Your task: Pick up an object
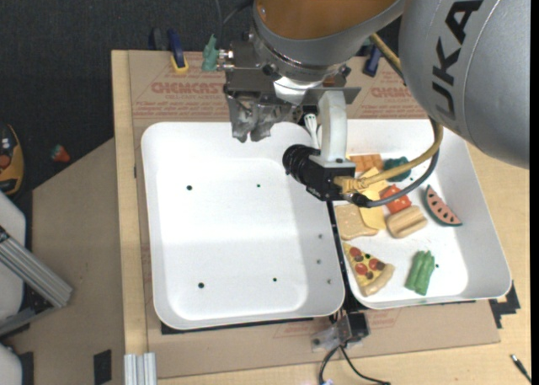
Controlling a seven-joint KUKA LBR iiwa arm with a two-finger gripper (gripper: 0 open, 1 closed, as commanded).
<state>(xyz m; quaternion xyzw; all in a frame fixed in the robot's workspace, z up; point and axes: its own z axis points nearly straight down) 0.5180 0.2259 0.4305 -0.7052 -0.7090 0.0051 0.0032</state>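
1. Objects to pick, small plastic toy foods, all lay in the right-hand shallow white bin (pixel 491 278). Nearest me were a triangular pizza slice with red toppings (pixel 369 267) and a green ribbed vegetable-like piece (pixel 420 272), close to each other but apart.

2. A little farther in sat a tan bread-roll shape (pixel 406 223), a pale square toast slice (pixel 358 221) just beside it, and a red-and-green watermelon wedge (pixel 440 206) toward the bin's outer wall.

3. Beyond those, a small red piece (pixel 396 202), an orange square block (pixel 366 164) and a dark teal piece (pixel 396 166) were crowded together, partly under a black fitting and a yellow cable hanging from the arm.

4. The left-hand shallow white bin (pixel 227 240) stood alongside, the two bins touching at their shared edge.

5. Farthest from me, the grey metal gripper (pixel 253 120) hung at the far rim of the left bin, well apart from every toy. From where I stood I could not tell how far open it was, and I saw nothing in it or touching it.

6. As I judged it, the pick was not done. No toy was off the bin floor, so the reach across to the right bin, the descent, the grasp and the lift were all left to do.
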